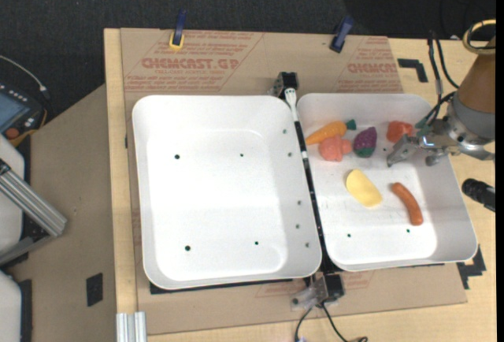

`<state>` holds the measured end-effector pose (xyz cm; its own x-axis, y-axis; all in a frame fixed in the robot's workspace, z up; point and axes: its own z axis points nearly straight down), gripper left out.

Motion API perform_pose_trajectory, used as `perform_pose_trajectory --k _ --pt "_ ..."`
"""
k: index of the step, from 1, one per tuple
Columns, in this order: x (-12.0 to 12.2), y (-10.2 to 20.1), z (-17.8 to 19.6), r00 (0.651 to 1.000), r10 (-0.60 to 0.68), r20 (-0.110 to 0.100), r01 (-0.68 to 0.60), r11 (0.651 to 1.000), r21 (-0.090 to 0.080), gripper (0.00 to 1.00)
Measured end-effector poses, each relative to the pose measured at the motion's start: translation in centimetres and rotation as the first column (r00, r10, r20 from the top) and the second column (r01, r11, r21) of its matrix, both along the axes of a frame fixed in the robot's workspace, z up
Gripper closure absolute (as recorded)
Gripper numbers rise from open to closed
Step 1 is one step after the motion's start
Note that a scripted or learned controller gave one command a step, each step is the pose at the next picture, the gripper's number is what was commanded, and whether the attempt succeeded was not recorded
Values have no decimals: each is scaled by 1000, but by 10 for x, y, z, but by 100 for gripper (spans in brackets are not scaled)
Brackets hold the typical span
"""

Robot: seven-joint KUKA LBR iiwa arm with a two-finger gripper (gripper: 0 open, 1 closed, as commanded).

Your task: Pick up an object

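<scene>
The right bin (441, 250) holds several toy foods. An orange carrot (325, 131) lies at the back left, with a pink piece (335, 149) and a purple eggplant (365, 141) beside it. A red tomato (398, 130) sits at the back right. A yellow lemon (363, 187) and a red-orange sausage (408, 202) lie mid-bin. My gripper (411, 157) hangs over the back right of this bin, just in front of the tomato and behind the sausage. It is open, with nothing between its fingers.
The left bin (157, 175) stands beside the right one, with a black hinge strip (303, 167) between them. Both rest on a cardboard sheet (236, 57) held by clips. Cables run at the far right.
</scene>
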<state>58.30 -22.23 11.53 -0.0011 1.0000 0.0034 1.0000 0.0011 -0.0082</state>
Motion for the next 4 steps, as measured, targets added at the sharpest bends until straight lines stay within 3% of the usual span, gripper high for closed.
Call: perform_pose_trajectory --k 1,3,4 --pt "12 0 -12 1000 0 9 0 1000 -2 0" --pt "-32 -1 34 1000 -2 7 2 1000 -2 0" --pt "-13 2 -26 1000 2 3 -2 1000 3 0"
